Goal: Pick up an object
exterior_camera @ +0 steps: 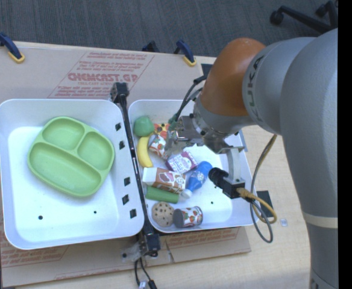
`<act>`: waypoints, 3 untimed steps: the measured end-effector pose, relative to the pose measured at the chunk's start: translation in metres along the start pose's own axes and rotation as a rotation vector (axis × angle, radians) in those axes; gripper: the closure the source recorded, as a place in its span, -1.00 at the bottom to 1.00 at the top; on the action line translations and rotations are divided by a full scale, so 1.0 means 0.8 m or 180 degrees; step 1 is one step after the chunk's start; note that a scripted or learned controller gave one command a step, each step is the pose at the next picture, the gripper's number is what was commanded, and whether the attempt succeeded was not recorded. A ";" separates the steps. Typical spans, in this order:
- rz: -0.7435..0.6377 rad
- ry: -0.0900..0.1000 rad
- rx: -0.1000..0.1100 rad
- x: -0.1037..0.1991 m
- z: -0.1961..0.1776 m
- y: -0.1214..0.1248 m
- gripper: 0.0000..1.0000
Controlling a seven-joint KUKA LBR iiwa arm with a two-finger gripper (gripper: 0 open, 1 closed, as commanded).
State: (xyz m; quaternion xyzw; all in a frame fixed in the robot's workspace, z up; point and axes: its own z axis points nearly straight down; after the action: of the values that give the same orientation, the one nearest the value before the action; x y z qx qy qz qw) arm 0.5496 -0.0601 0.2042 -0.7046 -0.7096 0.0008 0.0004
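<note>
The left bin (7, 179) held a green divided plate (72, 155), lying flat toward its upper-left, w/ three compartments facing up. Black clips ran down the seam btwn the two bins. The right bin (239, 212) was crowded: a green round item (143, 126) near the top-left corner, a yellow banana (143, 152) just below it along the left wall, a small carton (164, 177) lying on its side, a green cucumber-like stick (161, 194) just under the carton, a cookie (162, 211) near the front wall, and a small can (189, 217) on its side right beside the cookie. Nearer the middle sat a printed packet (181, 162) and a blue bottle (198, 176), touching or nearly so. The gripper (175, 138) hung low over the packets at the bin's middle, beside a colourful wrapper (158, 143); couldn't tell its opening or whether it had anything. The arm w/ its orange band (230, 77) came in from the right, above the tabletop (103, 71).
</note>
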 end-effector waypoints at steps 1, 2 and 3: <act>0.0012 0.0001 -0.0001 -0.060 0.016 0.023 1.00; 0.0007 0.0008 0.0000 -0.014 0.015 0.080 1.00; 0.0016 0.0001 0.0001 -0.099 -0.019 -0.021 1.00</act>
State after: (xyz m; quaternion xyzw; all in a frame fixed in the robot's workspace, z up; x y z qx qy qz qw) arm 0.5332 -0.1393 0.2191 -0.7064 -0.7078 0.0008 0.0007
